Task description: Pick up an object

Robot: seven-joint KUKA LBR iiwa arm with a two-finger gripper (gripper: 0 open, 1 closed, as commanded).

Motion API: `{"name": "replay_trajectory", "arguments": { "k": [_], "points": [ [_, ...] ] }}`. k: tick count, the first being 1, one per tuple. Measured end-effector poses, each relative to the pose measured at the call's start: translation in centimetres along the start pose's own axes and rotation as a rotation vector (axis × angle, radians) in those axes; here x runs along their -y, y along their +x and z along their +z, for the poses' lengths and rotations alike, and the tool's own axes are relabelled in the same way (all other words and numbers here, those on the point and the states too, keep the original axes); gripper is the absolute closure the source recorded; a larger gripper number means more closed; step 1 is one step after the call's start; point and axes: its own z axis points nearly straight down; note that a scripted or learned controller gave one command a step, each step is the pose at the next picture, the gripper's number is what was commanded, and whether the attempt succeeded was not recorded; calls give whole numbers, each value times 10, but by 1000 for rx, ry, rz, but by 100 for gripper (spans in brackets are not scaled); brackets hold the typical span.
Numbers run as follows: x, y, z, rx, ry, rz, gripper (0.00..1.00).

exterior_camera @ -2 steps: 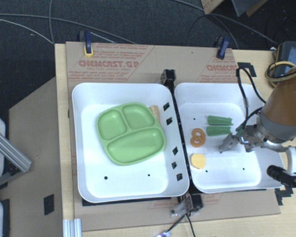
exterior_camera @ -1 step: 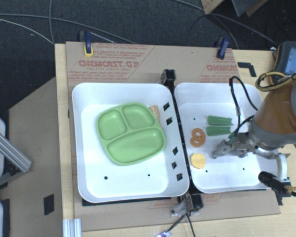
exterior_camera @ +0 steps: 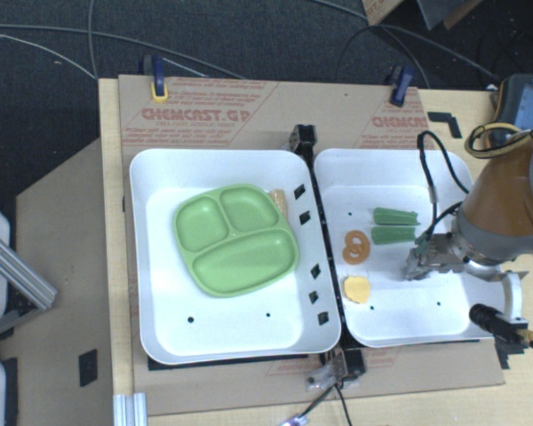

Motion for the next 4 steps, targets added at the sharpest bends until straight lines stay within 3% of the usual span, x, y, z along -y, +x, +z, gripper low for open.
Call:
{"name": "replay_trajectory", "arguments": {
  "k": [2, 3, 4],
  "points": [
    [3, -2, -112, 4, -7, -3, 100],
    [2, -2, -112, 2, -2, -2, 100],
    [-32, 53, -112, 0, -3, -9, 100]
  ]
}}
